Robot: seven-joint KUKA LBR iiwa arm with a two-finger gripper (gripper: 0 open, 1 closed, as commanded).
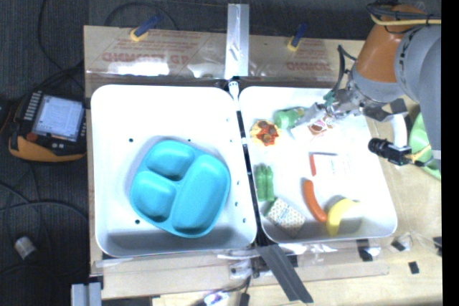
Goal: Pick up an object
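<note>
The right bin (380, 175) holds several small items. A green object (289, 116) and a red-orange piece (265, 131) lie near its back left. A small red-and-white item (318, 127) sits just below my gripper (336, 106), which hangs low over the bin's back right. A white card with a red strip (330, 163) lies mid-bin. Toward the front are a green pickle (264, 181), an orange carrot (313, 199), a yellow banana (340, 215) and a patterned packet (285, 213).
The left bin (115, 125) holds a blue divided plate (179, 186). The grey arm with its orange band (378, 57) comes in over the right bin's back right corner. A black fitting (387, 149) juts over the right rim. A handheld device (54, 122) lies off the bench at left.
</note>
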